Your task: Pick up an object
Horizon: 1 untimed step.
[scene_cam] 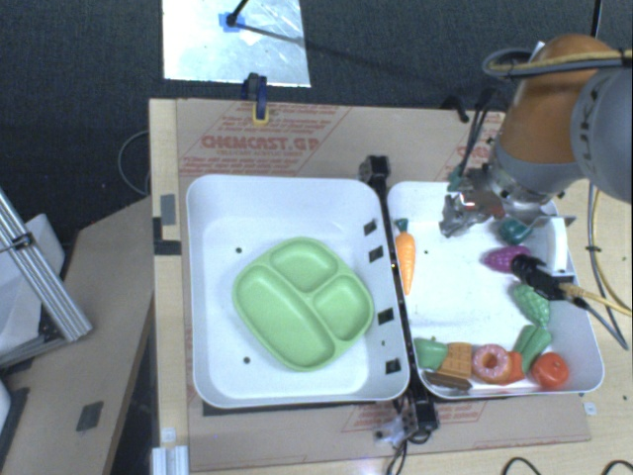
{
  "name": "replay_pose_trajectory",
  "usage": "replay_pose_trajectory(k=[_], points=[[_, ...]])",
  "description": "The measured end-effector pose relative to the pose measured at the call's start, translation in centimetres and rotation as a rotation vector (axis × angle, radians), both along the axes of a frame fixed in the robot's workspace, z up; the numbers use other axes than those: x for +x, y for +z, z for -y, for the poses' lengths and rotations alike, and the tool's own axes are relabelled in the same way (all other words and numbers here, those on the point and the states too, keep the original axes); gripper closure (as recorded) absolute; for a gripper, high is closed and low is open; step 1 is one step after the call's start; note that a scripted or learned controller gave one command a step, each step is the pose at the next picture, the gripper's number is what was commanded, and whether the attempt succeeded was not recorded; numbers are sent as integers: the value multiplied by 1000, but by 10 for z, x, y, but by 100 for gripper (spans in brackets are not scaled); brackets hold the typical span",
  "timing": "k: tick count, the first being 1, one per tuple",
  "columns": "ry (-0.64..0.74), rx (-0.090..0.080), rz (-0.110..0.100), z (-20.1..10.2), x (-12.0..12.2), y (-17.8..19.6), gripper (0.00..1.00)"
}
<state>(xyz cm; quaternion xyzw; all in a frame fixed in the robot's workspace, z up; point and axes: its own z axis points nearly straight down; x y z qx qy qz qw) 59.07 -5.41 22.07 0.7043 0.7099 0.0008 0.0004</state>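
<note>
The arm comes in from the right and its gripper (457, 216) hangs over the far part of the right bin (593, 369), above bare white floor. Whether it is spread or pressed together I cannot tell from here, and nothing shows in its grasp.

The nearest toy looks to be the carrot (404, 255), lying against the bin's left wall, just left of the gripper and a little nearer the camera. Its long axis runs along that wall, leaf end away from the camera.

The rest sit well apart along the near and right edges: a donut (492, 362), a tomato (550, 368), a purple piece (505, 259).

The green plate (302, 303) lies in the left bin (213, 265).

I'd judge the carrot the likeliest target, with the jaws set across its width
</note>
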Motion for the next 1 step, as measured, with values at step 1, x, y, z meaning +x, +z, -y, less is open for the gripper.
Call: replay_pose_trajectory(k=[1], points=[[-7, -1, -1, 7, -4, -5, 100]])
